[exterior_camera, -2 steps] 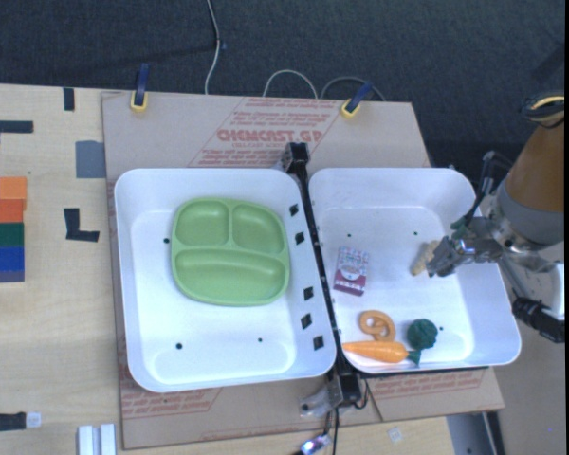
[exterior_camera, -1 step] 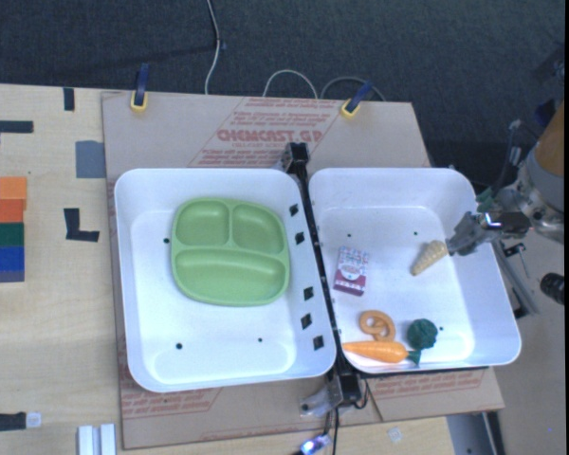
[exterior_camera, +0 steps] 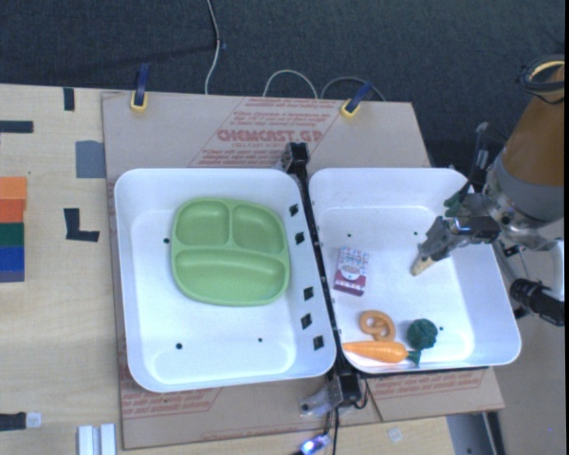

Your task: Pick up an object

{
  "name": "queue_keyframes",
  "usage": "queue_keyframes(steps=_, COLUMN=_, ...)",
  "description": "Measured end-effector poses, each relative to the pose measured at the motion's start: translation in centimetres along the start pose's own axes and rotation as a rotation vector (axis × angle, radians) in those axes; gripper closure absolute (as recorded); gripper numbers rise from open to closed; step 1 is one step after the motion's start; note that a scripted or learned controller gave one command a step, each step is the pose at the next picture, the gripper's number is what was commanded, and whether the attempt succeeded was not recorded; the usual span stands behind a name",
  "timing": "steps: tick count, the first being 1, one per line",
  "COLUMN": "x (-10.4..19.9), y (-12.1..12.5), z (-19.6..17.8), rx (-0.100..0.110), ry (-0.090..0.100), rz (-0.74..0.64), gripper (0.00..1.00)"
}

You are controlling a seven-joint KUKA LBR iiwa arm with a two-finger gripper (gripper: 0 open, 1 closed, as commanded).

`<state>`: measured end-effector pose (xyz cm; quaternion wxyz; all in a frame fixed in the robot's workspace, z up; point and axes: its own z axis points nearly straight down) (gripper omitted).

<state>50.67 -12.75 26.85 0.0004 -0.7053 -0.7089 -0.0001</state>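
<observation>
4 items share the right bin: packet, pretzel, carrot, broccoli.

the grey arm reaches in from the right edge of the camera view, its orange band uppermost and the wrist angled down and to the left. the gripper points down-left, with dark fingers drawn close into a narrow tip and nothing visible between them.
</observation>
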Motion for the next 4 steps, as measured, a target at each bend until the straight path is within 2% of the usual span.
queue_keyframes(steps=1, x=5.0, y=-0.9, z=1.1, rx=0.002, ry=0.001, rz=0.0, gripper=1.0)
queue_keyframes(steps=3, x=16.0, y=-1.1, z=1.1, rx=0.001, ry=0.001, rz=-0.003, gripper=1.0)
queue_keyframes(steps=4, x=21.4, y=0.1, z=2.9, rx=0.003, ry=0.0, rz=-0.002, gripper=1.0)
